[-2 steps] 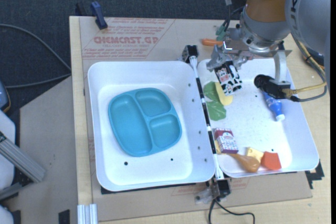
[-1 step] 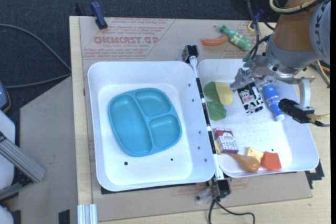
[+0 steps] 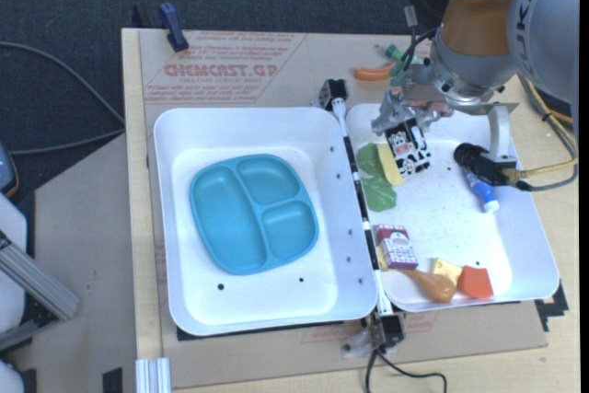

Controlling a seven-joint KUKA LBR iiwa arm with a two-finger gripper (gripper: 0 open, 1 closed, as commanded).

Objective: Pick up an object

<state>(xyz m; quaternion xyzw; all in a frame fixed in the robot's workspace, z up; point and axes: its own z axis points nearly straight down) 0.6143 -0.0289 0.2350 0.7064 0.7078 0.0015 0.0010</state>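
My gripper (image 3: 402, 121) hangs over the back left part of the right bin (image 3: 525, 235). Directly below it is a small black-and-white patterned object (image 3: 409, 152), touching or nearly touching the gripper's tip; I cannot tell whether it is held. Beside that object lie a yellow strip (image 3: 387, 166) and a green leafy piece (image 3: 375, 184) against the bin's left wall. A blue and white marker-like piece (image 3: 481, 191) lies to the right.
Along the right bin's front sit a dark red box (image 3: 396, 247), a tan drumstick (image 3: 433, 283), a yellow wedge (image 3: 447, 269) and an orange block (image 3: 476, 282). The left bin (image 3: 184, 290) holds a blue divided plate (image 3: 255, 212). An orange piece (image 3: 373, 74) lies behind the bins.
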